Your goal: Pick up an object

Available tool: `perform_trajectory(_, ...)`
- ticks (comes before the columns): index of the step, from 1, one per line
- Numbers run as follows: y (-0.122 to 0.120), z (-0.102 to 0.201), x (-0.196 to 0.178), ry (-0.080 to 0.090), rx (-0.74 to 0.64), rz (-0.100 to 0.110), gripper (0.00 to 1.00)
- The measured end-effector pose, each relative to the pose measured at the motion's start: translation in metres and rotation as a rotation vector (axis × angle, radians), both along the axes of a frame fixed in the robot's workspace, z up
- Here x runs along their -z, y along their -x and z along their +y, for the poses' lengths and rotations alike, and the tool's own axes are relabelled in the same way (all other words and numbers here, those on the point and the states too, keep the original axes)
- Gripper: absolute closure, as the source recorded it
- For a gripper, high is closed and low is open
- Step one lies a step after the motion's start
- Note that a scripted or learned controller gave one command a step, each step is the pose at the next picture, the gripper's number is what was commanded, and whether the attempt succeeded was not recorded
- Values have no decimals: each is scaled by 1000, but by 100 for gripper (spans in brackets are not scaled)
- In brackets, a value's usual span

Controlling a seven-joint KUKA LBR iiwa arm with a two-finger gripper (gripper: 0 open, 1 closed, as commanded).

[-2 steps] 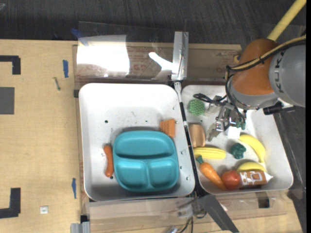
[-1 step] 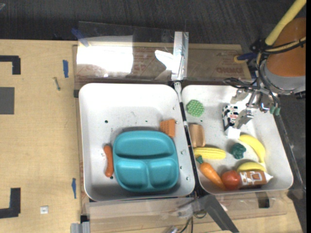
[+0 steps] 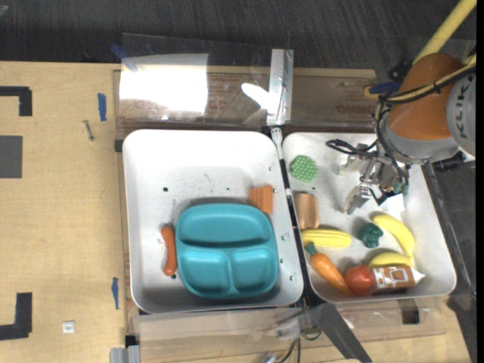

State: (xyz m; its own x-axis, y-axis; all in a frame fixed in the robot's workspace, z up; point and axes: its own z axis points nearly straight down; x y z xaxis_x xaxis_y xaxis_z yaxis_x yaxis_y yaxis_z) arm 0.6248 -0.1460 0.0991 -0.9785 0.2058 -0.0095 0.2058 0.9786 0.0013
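My end effector [image 3: 368,188] hangs over the right bin [image 3: 437,237], fingers spread and pinching nothing, so I should descend squarely on the loose banana [image 3: 396,231] just below, straddling its narrow width and avoiding the green piece [image 3: 370,236] touching it.

The grey arm with its orange band [image 3: 425,100] is cut off by the right edge, and the metal two-finger gripper [image 3: 368,186] is blurred, so that it cannot be told how it is set. The lower end of the orange plastic block [image 3: 262,199] is hidden behind the rim of the teal three-compartment tray [image 3: 225,249], and part of the yellow banana-shaped toy [image 3: 398,231] is covered by the small yellow and red packet [image 3: 392,271]. The print on that packet is too small to be read.
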Motion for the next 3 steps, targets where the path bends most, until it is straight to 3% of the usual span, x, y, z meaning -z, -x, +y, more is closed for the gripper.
perform_trajectory(1,66,28,-10,-1,32,5,0)
perform_trajectory(2,90,1,10,0,-46,-2,0)
perform_trajectory(3,-25,5,-24,2,-228,-2,0)
